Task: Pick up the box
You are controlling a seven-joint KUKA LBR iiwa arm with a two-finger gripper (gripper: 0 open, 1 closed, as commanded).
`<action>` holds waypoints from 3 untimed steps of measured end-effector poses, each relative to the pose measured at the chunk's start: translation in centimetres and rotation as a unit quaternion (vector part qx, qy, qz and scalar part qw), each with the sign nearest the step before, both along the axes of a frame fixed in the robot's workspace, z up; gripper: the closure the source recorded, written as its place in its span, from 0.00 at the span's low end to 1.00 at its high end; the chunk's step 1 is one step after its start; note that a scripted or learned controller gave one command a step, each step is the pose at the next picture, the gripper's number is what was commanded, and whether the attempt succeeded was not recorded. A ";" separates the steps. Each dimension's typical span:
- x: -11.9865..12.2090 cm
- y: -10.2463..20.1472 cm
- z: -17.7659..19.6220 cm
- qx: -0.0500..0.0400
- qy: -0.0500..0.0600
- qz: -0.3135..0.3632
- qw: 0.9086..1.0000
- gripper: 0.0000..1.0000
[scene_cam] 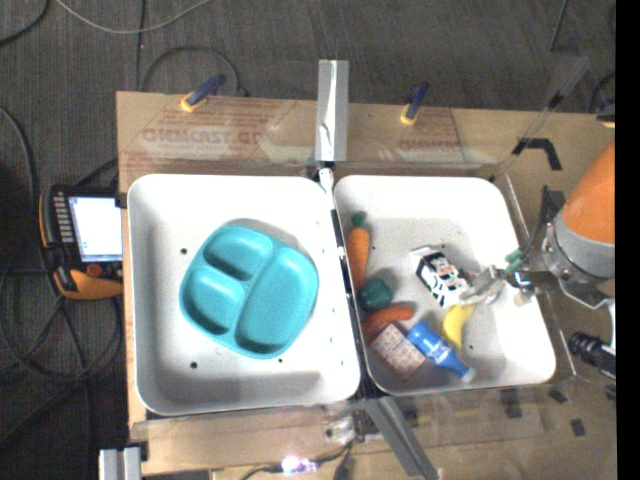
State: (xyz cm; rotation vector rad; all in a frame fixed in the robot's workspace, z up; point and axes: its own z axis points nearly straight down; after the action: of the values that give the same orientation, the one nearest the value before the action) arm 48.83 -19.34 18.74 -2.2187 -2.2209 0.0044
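Note:
A small brown and white box (pixel 398 348) lies flat near the front of the right bin (pixel 420 193), between a red sausage (pixel 386 317) and a blue bottle (pixel 438 349). A black-and-white patterned carton (pixel 441 274) sits in the middle of the bin. My gripper (pixel 486 285) reaches in from the right, just right of that carton and above a yellow banana (pixel 458 321). It stands open with nothing between its fingers. The box is well to its lower left, apart from it.
A carrot (pixel 358 251) and a dark green piece (pixel 376 293) lie along the right bin's left wall. The left bin (pixel 150 208) holds a teal divided plate (pixel 250 288). A handheld pendant (pixel 85 238) sits off the bench at left.

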 end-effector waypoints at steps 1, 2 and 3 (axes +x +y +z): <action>0.0 0.0 0.0 0.000 0.000 0.000 1.000 0.00; 2.6 4.2 -7.8 0.001 0.001 -0.017 1.000 0.00; 6.9 4.7 -7.2 0.000 0.000 -0.017 1.000 0.00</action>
State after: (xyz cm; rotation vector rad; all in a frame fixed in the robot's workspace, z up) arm 55.69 -14.68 11.53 -2.2552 -2.1835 0.0026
